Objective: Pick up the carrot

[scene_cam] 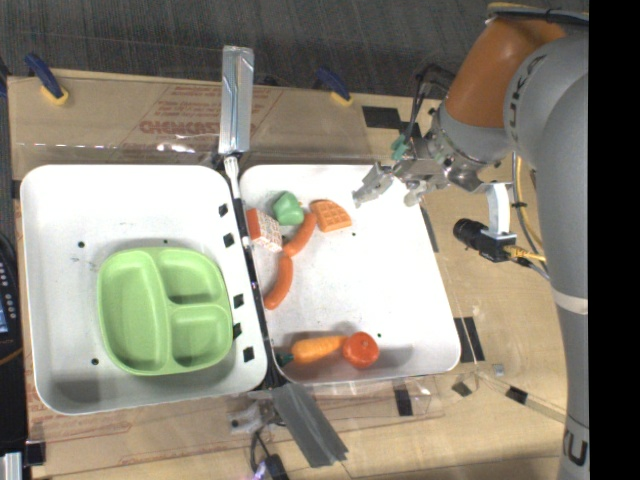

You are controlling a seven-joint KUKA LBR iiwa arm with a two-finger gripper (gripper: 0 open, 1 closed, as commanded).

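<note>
I see a robotics lab: cardboard-lined bench point(120, 118), blue clamps point(47, 76) at ten o'clock, white bins point(50, 268), toy food.

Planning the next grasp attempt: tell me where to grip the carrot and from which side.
Grip the carrot at mid-length, coming straight down from above. It lies flat, long axis left to right, near the right bin's front wall, so close the fingers across its narrow width. A tomato touches or nearly touches its right end, so keep left of it. The claw hovers near the bin's back edge.

Evenly and brightly lit from above; white bins point(420, 268) near overexposed, soft shadows along their near walls, slight softness overall, darker toward the top floor.
</note>
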